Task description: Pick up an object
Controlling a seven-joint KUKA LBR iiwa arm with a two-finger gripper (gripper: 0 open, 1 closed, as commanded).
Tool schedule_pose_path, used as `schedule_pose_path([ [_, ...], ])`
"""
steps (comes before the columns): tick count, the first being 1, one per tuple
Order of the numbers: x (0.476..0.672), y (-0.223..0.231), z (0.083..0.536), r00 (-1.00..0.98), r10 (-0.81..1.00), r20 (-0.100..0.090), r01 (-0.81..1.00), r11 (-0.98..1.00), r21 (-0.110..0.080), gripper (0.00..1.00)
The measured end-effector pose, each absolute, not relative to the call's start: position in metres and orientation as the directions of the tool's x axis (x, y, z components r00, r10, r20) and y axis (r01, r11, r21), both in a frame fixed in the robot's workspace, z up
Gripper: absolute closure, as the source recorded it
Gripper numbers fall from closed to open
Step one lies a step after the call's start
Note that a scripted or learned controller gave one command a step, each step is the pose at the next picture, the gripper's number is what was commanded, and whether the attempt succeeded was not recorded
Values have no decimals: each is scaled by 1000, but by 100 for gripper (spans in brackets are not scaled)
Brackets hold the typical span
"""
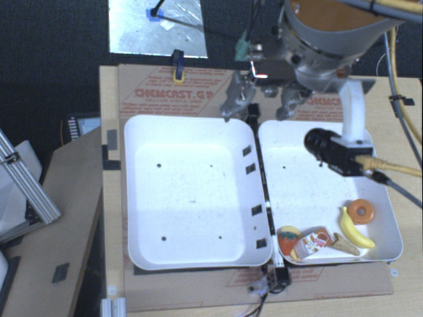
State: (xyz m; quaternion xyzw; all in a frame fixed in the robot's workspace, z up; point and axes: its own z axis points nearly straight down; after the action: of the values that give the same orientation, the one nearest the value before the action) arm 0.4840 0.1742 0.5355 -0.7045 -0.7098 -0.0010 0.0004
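Two shallow white plastic bins [192,177]: smooth, faintly glossy.
Brown cardboard sheet [173,91] at 12 o'clock of the bins: matt, red print.
Crinkled silver foil square [158,18]: shiny.
Yellow plastic banana [353,230]: glossy.
Metal gripper [261,109]: dull grey.

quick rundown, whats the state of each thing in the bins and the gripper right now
gripper: raised over the far end of the divide between the bins, nothing between its fingers
banana: lying flat in the right bin, near corner
orange ring: lying flat, touching the banana's far end
packet: lying against the near wall
red-orange fruit: resting beside the packet
left bin: upright, bare white floor
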Motion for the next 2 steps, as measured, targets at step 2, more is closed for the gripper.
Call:
schedule_pose_path([
  [2,515,112,535,12,1000,-3,1000,-12,3,0],
])
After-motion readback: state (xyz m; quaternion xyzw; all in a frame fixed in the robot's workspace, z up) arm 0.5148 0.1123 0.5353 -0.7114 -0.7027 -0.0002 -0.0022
